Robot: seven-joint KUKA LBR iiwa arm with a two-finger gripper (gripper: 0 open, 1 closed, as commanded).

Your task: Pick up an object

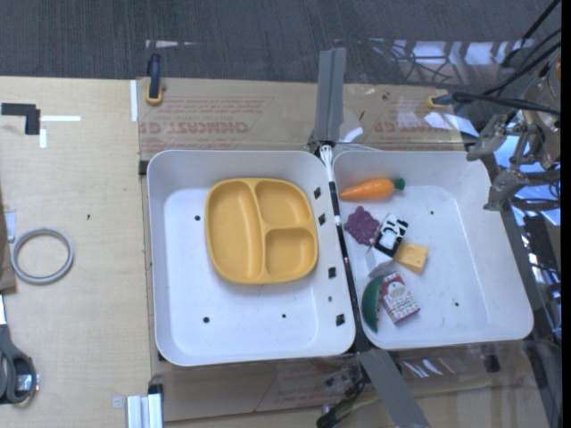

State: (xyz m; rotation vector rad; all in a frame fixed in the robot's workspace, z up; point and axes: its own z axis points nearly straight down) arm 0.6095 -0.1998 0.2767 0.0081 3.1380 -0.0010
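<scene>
Six small things lie in the right bin (464, 319): a carrot (368, 188) farthest, then purple grapes (360, 225), a black-and-white toy (391, 234), a cheese wedge (412, 257), a red carton (399, 298) and something green (369, 303), perhaps a cucumber. The carrot lies apart, so it looks easiest: descend straight, fingers across its width. The gripper (501, 169) hangs at the far right rim; its grip state I cannot tell. A yellow plate (261, 230) sits in the left bin (178, 310).

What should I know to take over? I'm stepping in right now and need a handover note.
Gripper: at the right bin's far right edge, holding nothing I can see; finger state unclear.
Right bin: carrot, purple piece, black-and-white toy, cheese wedge, red packet beside a green item.
Left bin: yellow divided plate.
Done: nothing picked. Left: grasp one object.
</scene>
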